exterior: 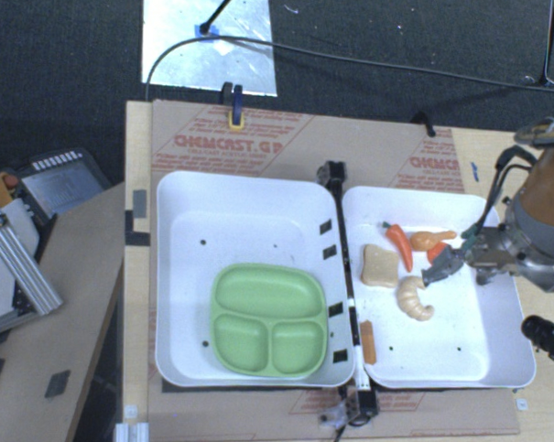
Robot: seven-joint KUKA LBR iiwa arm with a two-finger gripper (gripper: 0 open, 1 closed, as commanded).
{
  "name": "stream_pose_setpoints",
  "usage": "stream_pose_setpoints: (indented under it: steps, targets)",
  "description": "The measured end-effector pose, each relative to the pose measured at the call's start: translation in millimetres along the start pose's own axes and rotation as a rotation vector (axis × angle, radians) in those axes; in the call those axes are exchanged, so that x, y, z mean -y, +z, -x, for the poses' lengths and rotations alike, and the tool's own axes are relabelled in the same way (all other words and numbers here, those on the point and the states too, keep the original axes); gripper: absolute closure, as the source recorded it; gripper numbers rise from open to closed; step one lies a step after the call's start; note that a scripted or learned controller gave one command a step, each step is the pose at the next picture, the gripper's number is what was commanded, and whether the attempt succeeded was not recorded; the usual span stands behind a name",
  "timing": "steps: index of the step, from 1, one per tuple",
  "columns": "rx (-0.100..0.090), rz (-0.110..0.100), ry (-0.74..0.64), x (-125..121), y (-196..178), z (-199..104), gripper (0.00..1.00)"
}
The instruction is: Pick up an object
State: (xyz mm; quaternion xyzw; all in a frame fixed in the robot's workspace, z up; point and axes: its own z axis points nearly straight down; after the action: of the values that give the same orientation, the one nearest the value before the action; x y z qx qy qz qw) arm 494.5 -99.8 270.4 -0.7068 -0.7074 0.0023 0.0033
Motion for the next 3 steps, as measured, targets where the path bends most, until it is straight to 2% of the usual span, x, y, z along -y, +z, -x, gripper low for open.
stream_pose_setpoints:
  steps: [1,2,3]
  targets:
    - [0.001,0.010,-0.002,-2,-5,0,0.00]
    - [0.000,0.004,0.000,-4,52,9,0.00]
    - [0.000,0.005,-0.001,-12,98,4,0.00]
